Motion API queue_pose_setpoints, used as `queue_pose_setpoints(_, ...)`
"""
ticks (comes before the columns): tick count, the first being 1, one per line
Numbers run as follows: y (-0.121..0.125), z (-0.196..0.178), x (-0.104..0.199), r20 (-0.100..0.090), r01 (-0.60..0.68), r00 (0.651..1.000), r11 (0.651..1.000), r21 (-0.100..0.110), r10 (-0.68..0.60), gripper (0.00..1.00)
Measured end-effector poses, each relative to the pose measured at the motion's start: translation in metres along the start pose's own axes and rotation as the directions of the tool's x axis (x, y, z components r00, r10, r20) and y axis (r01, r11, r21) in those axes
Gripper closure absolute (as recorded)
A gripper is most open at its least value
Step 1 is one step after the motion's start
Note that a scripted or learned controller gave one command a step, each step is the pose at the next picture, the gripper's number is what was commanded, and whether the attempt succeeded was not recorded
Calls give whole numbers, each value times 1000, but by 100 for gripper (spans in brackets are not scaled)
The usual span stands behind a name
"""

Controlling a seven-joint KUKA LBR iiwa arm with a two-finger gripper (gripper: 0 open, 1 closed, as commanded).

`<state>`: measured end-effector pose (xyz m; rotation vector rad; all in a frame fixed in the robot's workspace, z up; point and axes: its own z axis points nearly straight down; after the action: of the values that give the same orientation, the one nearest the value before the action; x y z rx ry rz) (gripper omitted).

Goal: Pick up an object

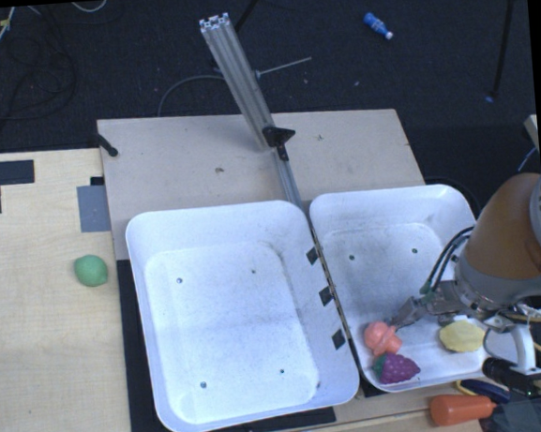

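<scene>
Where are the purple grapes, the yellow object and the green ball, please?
purple grapes [397,369]: camera view, middle of the bunch, right bin.
yellow object [463,336]: camera view, its top face, right bin.
green ball [91,270]: camera view, centre of the ball, on the bench left of the bins.

White bins [217,226] hold an orange-pink toy [383,337], purple grapes [397,369] and a yellow lump [463,336].
</scene>
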<state>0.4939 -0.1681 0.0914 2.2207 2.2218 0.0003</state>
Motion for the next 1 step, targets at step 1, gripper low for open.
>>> queue_pose_setpoints(1, 0, -11, -1, 1, -2, 1000, 1000, -3, 2, 100)
